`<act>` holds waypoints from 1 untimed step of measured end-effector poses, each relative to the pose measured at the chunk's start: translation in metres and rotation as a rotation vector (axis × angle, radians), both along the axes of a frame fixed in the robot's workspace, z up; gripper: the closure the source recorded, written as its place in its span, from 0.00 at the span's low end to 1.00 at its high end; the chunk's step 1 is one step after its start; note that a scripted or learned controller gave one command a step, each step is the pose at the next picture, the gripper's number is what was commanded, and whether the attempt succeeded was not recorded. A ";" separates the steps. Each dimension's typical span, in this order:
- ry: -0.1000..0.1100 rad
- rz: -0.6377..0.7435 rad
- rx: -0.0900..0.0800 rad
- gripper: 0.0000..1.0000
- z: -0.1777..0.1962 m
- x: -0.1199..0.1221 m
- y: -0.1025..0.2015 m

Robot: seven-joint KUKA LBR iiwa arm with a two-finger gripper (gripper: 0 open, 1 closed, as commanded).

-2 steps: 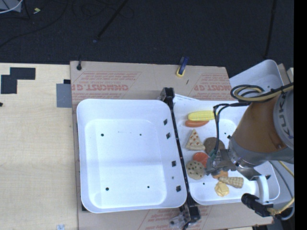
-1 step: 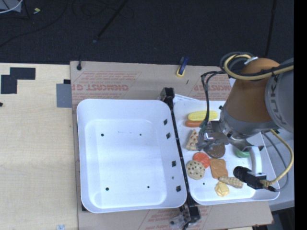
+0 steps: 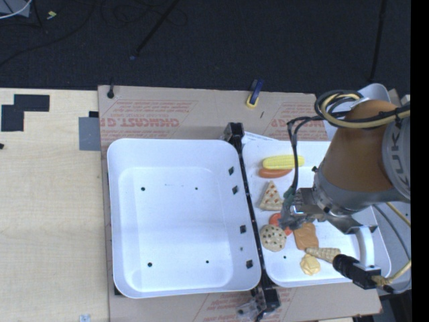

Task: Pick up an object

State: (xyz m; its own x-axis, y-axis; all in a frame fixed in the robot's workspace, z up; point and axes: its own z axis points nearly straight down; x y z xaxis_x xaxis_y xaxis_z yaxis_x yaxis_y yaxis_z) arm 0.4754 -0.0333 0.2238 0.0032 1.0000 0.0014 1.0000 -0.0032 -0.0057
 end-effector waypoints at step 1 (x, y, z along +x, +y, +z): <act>-0.001 -0.001 0.000 0.00 -0.001 0.001 0.000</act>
State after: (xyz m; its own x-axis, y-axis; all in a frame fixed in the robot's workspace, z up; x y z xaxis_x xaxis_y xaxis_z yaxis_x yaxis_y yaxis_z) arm 0.4766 -0.0336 0.2231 0.0047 1.0000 0.0011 1.0000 -0.0047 -0.0048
